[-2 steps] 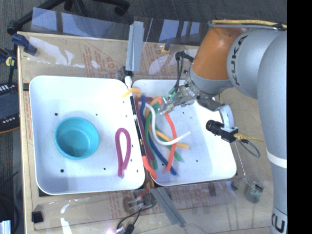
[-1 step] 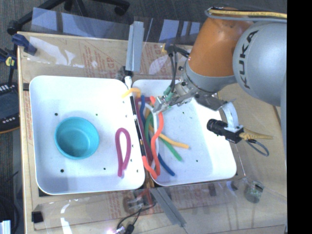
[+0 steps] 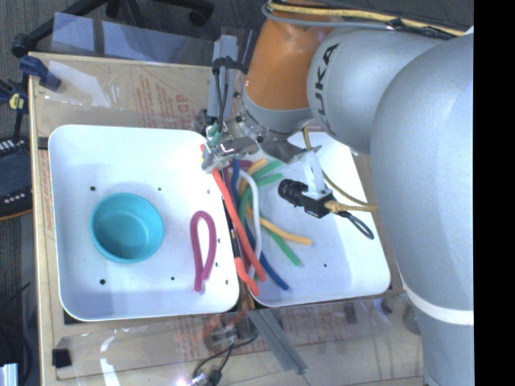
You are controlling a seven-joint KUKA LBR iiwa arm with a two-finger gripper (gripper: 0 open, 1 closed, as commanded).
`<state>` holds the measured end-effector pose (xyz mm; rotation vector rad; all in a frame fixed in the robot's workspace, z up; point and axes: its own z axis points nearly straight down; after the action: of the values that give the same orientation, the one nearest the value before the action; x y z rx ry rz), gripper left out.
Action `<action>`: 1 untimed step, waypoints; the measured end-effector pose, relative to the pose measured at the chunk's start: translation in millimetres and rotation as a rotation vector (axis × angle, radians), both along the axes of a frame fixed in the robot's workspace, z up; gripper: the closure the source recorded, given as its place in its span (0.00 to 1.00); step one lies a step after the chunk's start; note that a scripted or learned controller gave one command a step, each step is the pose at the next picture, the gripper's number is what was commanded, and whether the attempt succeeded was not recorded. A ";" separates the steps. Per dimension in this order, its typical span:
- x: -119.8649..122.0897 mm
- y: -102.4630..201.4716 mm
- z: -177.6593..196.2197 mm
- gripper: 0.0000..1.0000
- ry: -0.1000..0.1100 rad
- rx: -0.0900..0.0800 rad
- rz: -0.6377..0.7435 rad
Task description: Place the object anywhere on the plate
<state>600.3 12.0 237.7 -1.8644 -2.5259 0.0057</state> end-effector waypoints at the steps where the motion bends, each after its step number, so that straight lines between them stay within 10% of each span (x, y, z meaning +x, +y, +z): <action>1: -17.3 67.9 -12.6 1.00 0.001 0.001 0.078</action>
<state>582.9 79.9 225.0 -1.7634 -2.5957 0.0060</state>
